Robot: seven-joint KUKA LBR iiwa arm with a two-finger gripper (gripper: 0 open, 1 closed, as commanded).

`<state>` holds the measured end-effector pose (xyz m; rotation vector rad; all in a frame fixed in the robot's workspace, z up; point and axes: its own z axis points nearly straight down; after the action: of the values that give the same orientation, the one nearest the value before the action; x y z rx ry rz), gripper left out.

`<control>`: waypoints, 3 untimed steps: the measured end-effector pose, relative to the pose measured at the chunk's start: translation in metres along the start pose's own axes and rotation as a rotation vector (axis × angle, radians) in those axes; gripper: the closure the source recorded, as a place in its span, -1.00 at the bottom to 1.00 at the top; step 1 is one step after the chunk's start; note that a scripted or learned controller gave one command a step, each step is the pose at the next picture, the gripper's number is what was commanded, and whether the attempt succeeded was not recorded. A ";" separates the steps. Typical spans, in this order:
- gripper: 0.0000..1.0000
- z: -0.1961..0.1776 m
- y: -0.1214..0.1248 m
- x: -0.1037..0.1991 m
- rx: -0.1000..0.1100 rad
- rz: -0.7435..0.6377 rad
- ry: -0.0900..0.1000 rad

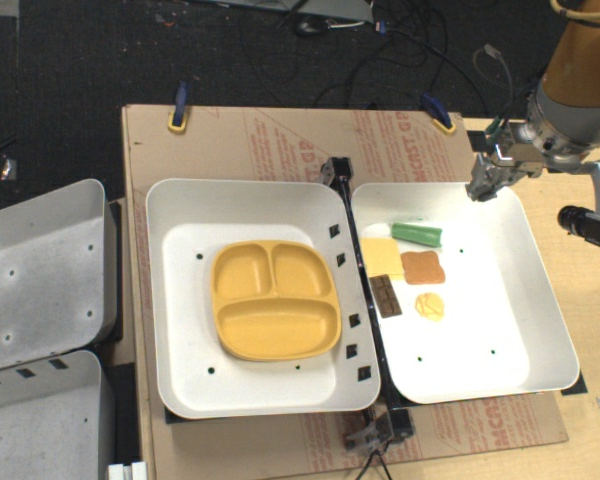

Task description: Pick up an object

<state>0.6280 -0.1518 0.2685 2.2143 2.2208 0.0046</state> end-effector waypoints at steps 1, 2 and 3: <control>1.00 0.016 -0.010 0.052 0.008 -0.003 0.002; 1.00 0.018 -0.023 0.094 0.008 -0.003 0.003; 1.00 0.014 -0.027 0.143 0.007 -0.004 0.003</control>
<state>0.6008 -0.0088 0.2537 2.2149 2.2303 -0.0001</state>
